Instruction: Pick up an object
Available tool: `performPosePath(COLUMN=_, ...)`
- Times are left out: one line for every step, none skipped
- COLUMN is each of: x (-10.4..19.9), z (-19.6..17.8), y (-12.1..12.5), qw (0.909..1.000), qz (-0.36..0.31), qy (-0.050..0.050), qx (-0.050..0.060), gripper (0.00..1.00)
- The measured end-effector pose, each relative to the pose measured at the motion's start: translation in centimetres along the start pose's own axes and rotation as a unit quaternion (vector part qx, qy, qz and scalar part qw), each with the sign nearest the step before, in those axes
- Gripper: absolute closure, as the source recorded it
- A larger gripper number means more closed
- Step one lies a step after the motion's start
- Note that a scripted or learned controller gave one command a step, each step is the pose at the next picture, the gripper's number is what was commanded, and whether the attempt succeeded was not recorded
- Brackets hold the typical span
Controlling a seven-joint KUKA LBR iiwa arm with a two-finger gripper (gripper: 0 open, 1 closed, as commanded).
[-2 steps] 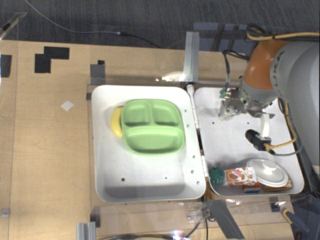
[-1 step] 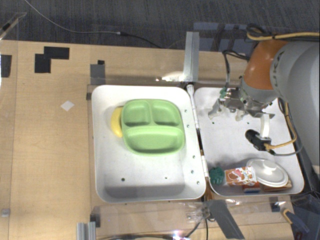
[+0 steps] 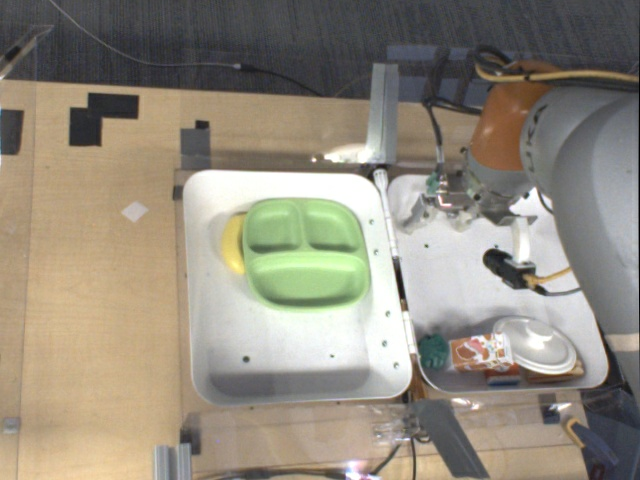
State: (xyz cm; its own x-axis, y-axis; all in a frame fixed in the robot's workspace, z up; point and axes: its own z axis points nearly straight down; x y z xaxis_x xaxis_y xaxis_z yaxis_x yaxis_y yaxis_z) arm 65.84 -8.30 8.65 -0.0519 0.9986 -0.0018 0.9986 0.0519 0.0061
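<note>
Over the far left corner of the right bin, my fingers hang close to the wall it shares with its neighbour. From this slant I cannot tell how far apart they stand, or whether they have hold of anything. Well apart from me, along the near edge of that bin, three things sit in a row: a small dark green piece in the near left corner, a red and white carton lying just beside it, and a clear domed bowl at the carton's right end. Across in the left bin, a green divided plate sits toward the far edge, with a yellow item poking out under its left rim. Both bins rest on the pale wooden surface.
</note>
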Motion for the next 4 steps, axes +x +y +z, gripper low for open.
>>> performPosePath(x=3.6, z=-10.0, y=1.4, qw=0.9878, qz=0.156, qy=0.0, qx=0.0, gripper=0.0)
performPosePath(x=-0.3, z=-4.9, y=1.0, qw=0.9453, qz=0.326, qy=0.0, qx=0.002, gripper=0.0)
performPosePath(x=1.7, z=-11.7, y=1.3, qw=0.9519, qz=0.306, qy=0.001, qx=0.001, gripper=0.0)
performPosePath(x=-1.9, z=-4.2, y=1.0, qw=0.9047, qz=0.426, qy=-0.001, qx=0.004, gripper=0.0)
